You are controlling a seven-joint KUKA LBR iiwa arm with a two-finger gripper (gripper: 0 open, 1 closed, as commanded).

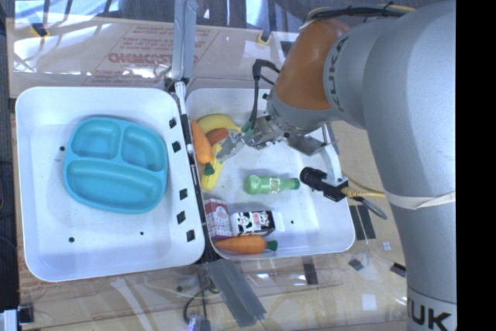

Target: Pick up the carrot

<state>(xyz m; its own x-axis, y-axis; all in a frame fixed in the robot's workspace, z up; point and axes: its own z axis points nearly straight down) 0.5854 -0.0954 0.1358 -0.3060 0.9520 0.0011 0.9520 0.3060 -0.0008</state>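
Claw (232,142) touching carrot (201,142)

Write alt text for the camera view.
A grey arm's gripper hovers low in the right bin, near a banana and a carrot along its left wall. A second carrot, a green bottle and a small carton lie nearby; the left bin holds a blue divided plate.

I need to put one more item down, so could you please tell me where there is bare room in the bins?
Left bin: bare floor rings the blue plate, widest along its near edge. Right bin: a bare patch between the green bottle and the near right corner. Its left side is crowded with carrots, banana and carton.
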